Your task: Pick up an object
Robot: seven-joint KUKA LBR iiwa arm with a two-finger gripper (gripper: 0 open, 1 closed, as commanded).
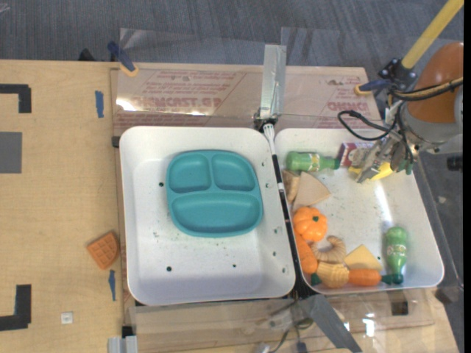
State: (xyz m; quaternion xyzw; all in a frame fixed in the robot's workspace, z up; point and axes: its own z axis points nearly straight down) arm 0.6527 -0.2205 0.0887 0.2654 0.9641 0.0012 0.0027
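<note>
The right bin (427,219) holds several toy foods. Among them are a green bottle (309,160) lying at its far left and a purple packet (353,154) near the back wall. Further forward lie a tan wedge (313,191), an orange pumpkin (310,224), a second green bottle (396,249) and a carrot (364,276). My gripper (388,160) hangs low over the bin's back right corner, under the orange wrist band. A small yellow piece (375,172) sits right at its tip, touching or nearly so. Cables hide the gripper's front.
A teal divided plate (213,194) lies in the left bin (147,256). A waffle toy (103,250) rests on the wooden bench left of the bins. More toys crowd the right bin's front left corner, including a cone (331,273) and a cheese wedge (362,257).
</note>
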